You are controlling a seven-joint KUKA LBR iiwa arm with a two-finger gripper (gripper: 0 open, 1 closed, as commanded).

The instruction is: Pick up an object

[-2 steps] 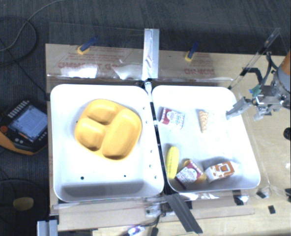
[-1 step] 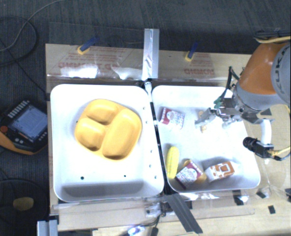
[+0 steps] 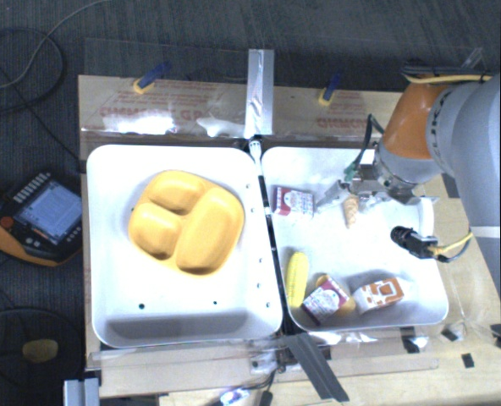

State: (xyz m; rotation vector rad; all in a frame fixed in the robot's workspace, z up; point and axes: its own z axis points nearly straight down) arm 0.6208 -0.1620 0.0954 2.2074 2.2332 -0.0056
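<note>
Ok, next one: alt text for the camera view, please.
The gripper hangs over the right bin, near a small tan item. That bin also holds a corn cob and small cartons; the left bin holds a large yellow moulded piece.

Arm cut off by right edge past orange band. Gripper fingers too small to resolve; state undetermined. Small tan item below gripper unidentifiable. Carton print unreadable.
</note>
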